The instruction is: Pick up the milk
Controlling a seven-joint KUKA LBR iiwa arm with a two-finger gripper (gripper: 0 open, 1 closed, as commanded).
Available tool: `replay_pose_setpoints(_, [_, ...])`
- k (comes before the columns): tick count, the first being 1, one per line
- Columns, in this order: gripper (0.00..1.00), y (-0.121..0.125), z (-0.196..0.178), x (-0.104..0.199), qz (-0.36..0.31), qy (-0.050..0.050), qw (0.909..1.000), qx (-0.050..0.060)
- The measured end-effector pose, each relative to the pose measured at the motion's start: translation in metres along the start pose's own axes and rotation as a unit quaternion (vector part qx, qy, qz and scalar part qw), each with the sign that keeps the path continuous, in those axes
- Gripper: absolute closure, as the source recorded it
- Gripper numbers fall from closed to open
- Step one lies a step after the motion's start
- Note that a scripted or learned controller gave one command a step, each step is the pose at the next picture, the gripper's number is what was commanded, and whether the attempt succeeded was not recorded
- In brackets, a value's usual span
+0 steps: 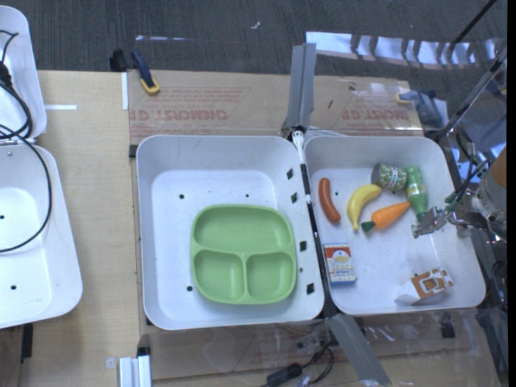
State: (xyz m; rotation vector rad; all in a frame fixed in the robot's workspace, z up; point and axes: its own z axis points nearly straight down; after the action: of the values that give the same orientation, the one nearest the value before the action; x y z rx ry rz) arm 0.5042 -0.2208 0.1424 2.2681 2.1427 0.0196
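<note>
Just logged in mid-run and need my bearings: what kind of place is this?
Probably a robotics lab bench, not a kitchen. Two white bins sit on cardboard, holding toy food such as a banana and a green divided plate, with loose cables nearby.

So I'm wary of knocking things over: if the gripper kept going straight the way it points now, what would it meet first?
Probably the green bottle or the carrot: the gripper points left across the right bin, just beside both. Its height above them is unclear.
</note>
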Motion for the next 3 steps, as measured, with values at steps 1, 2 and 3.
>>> replay_pose_setpoints(1, [0.00, -0.003, 0.008, -0.002, -0.117, -0.008, 0.9930, -0.014])
replay_pose_setpoints(2, [0.00, -0.007, 0.010, -0.008, -0.248, -0.016, 0.9684, -0.015])
replay_pose_setpoints(3, [0.00, -0.010, 0.012, 0.003, -0.242, -0.029, 0.9695, -0.024])
